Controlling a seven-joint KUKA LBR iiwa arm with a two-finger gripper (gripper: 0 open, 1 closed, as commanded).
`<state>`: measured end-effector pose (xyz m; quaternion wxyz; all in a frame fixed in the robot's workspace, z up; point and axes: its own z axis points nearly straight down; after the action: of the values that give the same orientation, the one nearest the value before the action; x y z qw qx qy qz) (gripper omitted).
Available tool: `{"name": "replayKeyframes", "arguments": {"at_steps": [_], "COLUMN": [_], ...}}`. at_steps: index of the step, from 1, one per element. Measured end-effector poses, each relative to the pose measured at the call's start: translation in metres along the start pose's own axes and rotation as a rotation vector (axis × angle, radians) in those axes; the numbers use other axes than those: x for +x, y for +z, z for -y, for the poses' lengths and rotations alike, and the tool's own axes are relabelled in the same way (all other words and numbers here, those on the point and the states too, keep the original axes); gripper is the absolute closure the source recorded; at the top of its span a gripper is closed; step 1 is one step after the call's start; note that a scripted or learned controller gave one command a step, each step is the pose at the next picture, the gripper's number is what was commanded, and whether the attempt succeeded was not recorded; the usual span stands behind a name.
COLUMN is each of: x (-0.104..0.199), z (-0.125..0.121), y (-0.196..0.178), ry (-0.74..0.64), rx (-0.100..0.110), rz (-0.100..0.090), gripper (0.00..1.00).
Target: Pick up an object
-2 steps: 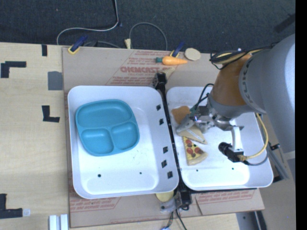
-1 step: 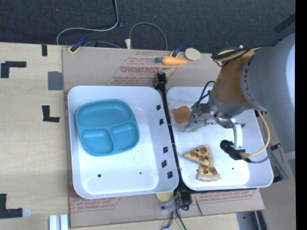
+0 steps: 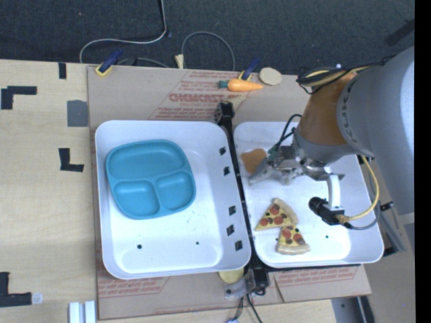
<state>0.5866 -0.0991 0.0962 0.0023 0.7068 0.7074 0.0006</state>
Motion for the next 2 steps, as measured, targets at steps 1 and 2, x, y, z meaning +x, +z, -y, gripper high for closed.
{"name": "replayKeyframes", "arguments": {"at_steps": [1,2], "x": [-0.005,0.005], "z": [-0.085,-0.069], "y": [0.012,0.011], "ry": [-0.003,0.000], "rx": [-0.001,0.001], "rz": [-0.001,0.000], "gripper": [0.00,0.00]}}
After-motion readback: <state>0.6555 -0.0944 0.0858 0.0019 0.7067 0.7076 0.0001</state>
